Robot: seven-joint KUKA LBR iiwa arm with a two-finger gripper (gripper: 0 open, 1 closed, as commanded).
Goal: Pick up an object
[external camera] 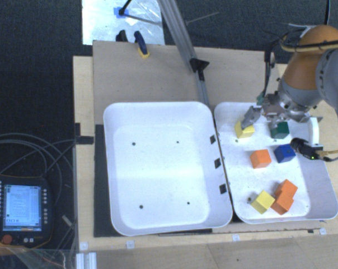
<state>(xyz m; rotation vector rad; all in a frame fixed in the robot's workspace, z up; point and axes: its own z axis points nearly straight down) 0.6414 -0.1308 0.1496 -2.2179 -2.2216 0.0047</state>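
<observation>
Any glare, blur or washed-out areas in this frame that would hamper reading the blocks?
Camera view: the left bin's floor is bright and nearly featureless; a shiny sheet at top left glares; the gripper looks soft; the block colours in the right bin read clearly.

Dark carpet point(34, 66), tan bench point(158, 77)
</observation>
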